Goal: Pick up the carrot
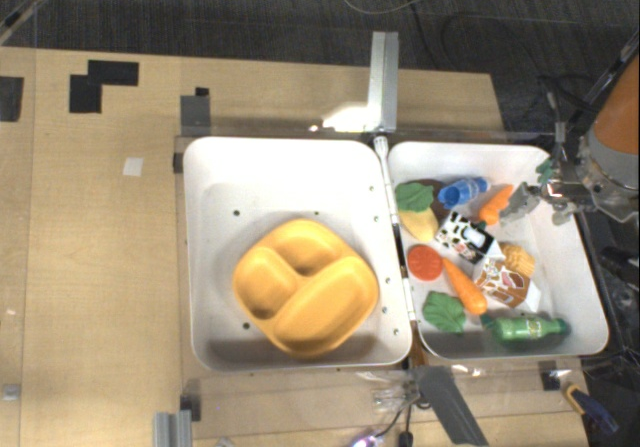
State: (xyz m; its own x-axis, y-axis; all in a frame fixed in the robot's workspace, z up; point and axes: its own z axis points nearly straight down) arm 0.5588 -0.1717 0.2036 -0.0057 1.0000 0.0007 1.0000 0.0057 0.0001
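Observation:
The carrot is orange with a green leafy top and lies slanted in the lower middle of the right bin, between a red disc and a printed packet. My gripper hangs over the upper right part of that bin, well above and to the right of the carrot. It is open with nothing between its fingers. The left finger stands right beside a second, smaller orange piece near the blue cup.
The right bin also holds a blue cup, a green leafy item, a black-and-white box, a red disc, a printed packet and a green bottle. A yellow divided dish sits in the left bin.

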